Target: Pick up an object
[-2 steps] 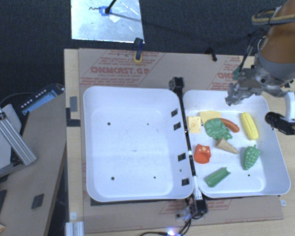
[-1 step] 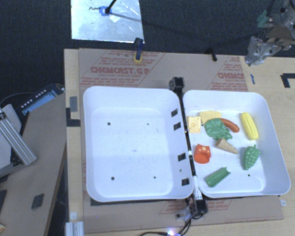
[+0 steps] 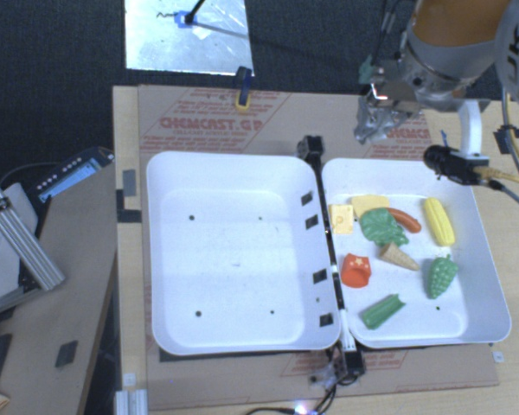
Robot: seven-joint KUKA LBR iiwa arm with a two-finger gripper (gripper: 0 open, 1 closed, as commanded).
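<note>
- The robot's hand (image 3: 379,126) hung above the counter (image 3: 199,115), just beyond the right bin's (image 3: 489,314) far rim, holding nothing; from there I could not tell its state.
- All the toy food sat in that bin, within reach: a corn cob (image 3: 438,220), a red pepper (image 3: 355,270), a green pickle (image 3: 381,310).
- The left bin (image 3: 233,249) lay alongside, probably to receive picks.

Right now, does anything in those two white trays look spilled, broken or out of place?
Nothing stands out. The toy foods, such as the corn cob, tomato and cucumber, lie loose inside the right bin, none over its rim.
</note>
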